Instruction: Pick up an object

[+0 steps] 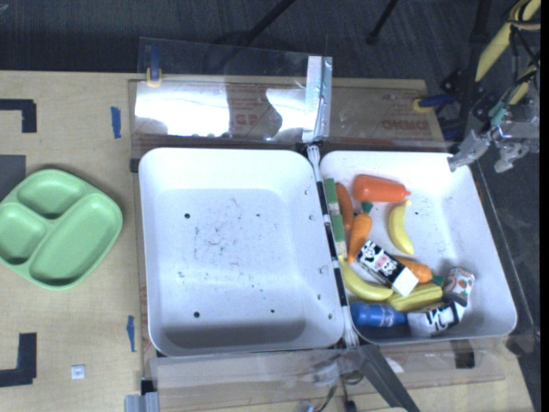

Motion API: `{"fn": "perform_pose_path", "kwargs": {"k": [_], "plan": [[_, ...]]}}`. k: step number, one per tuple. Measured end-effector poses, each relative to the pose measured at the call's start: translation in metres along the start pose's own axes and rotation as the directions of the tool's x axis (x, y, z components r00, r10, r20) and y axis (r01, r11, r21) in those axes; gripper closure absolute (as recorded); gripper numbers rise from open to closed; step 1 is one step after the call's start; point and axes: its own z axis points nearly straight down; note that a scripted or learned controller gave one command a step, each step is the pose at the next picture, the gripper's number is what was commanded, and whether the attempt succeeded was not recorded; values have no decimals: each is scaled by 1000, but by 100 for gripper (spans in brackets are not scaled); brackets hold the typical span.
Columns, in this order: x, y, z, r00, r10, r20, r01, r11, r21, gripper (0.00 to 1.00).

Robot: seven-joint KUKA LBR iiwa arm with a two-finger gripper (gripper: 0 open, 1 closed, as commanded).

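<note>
We see two white bins side by side on the bench: the left bin [227, 247] and the right bin [446, 221], whose objects crowd its 7 o'clock half. An orange carrot [379, 188] lies at 12 o'clock of the pile, a small banana [399, 228] just below it, a black-and-white carton [377, 262] at the centre, a longer banana [364, 283] beneath it, and a blue bottle [377, 317] at 6 o'clock. The gripper [497, 140] hangs at the bin's 2 o'clock corner, apart from every object; we cannot tell how it stands. A green divided plate [58, 227] sits at 9 o'clock on the bench
</note>
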Motion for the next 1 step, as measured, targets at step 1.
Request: {"fn": "perform_pose_path", "kwargs": {"k": [1], "plan": [[-9, 50, 26, 997, -76, 3, 76, 997, -4, 0]]}}
